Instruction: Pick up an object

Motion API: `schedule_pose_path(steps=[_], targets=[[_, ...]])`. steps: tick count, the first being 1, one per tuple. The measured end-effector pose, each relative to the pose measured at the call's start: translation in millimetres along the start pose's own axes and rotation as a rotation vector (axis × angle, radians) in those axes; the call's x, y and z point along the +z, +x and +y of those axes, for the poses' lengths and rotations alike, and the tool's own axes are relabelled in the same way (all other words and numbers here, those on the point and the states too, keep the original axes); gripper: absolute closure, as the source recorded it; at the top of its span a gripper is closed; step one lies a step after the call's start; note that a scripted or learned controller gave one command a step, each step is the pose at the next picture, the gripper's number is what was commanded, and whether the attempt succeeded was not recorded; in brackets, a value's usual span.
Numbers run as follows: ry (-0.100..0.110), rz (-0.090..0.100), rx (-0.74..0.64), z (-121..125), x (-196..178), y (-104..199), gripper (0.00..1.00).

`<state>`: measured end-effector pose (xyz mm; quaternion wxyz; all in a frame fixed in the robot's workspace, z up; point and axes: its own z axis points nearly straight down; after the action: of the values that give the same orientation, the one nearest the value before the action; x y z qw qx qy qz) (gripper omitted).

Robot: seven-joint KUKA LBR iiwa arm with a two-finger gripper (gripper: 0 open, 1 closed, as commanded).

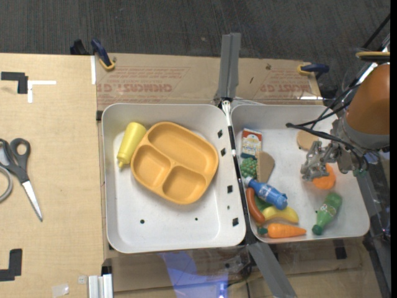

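Grey two-finger gripper (314,164) hangs low in the right shallow white bin (291,118), beside a small orange round toy (324,180); its jaw state cannot be told.

We see the arm (372,101) as a rounded body with a broad orange band, glossy, catching a pale highlight along its upper curve; below the band sits a grey wrist section, darker and blocky; thin black cables (329,107) loop out from its side and trail across to the left; more dark cables run up past the top right corner; the gripper (316,166) is pale grey metal, built of small angular parts with dull silver faces; its finer details are too small to make out.
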<state>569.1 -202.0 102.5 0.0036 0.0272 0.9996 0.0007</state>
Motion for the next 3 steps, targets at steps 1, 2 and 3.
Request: schedule_pose_path(steps=[1,2,3], targets=[[0.001,0.0,0.001,-1,0,0,0.0],[0.002,0.003,0.069,-20,9,19,0.0],[0.002,-0.002,0.065,-18,-1,17,1.0]])
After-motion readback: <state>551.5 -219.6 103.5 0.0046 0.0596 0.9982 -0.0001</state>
